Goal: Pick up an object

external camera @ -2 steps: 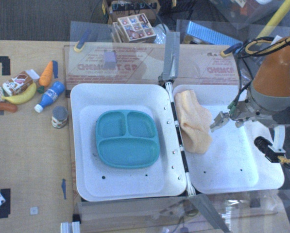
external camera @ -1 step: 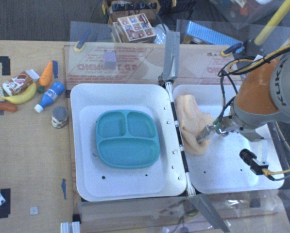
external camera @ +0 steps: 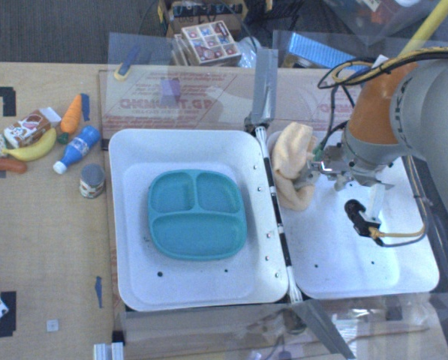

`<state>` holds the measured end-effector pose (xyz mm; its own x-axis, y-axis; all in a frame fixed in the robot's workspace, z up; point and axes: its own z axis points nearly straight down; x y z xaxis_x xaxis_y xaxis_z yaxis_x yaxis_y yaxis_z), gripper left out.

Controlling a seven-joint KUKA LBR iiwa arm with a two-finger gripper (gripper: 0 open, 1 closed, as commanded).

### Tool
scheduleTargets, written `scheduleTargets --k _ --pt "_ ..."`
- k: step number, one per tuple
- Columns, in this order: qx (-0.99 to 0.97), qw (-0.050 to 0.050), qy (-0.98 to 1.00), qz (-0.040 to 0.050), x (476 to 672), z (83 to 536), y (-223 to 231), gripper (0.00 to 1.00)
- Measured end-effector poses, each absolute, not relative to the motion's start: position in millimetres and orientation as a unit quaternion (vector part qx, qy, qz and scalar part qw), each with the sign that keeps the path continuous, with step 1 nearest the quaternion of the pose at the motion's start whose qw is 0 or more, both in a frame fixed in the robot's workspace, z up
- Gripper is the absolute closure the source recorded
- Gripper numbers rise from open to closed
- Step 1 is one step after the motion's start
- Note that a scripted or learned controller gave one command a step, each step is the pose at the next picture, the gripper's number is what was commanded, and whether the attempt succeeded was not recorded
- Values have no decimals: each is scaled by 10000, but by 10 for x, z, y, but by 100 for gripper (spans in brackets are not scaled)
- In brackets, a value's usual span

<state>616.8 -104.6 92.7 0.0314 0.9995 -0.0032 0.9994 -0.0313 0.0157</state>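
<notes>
1. While the arm [external camera: 404, 111] is reaching in from the right, the gripper [external camera: 319, 169] is sitting low over the upper left part of the right bin [external camera: 374, 268], right against a pale yellow cloth [external camera: 293, 163].
2. Finger state: I cannot tell whether they are spread or pressed together; the tips are merging with the cloth's edge and the wrist body is hiding them.
3. Cloth is lying bunched in the right bin's upper left corner, draping against the wall shared with the left bin [external camera: 133, 276]. Whether it is actually between the fingers is not resolvable.
4. Orange band above the wrist is showing clearly; a black cable [external camera: 366, 223] is hanging from the wrist and looping over the right bin floor.
5. Left bin is holding a teal divided plate [external camera: 197, 214], lying flat near its centre, three compartments facing up, well apart from the gripper.
6. Bench [external camera: 43, 261], left of the bins: a small jar [external camera: 92, 180] is standing just beside the left bin; a blue and white bottle [external camera: 76, 149] is lying on its side near it.
7. Further left: a banana [external camera: 30, 151], a carrot [external camera: 73, 114] and a small printed packet [external camera: 27, 129] are lying clustered together.
8. Behind the bins, a box with a patterned top [external camera: 207, 42] is sitting beyond a clear sheet.
</notes>
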Motion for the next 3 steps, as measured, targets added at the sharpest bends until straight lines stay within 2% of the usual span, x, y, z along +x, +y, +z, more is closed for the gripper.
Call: scheduleTargets --k 1,2,3 --pt "7126 75 7015 34 6217 926 -989 0" --pt "7037 22 7105 5 6318 1061 -1610 0" --pt "6522 74 7580 29 6322 936 -1117 0"
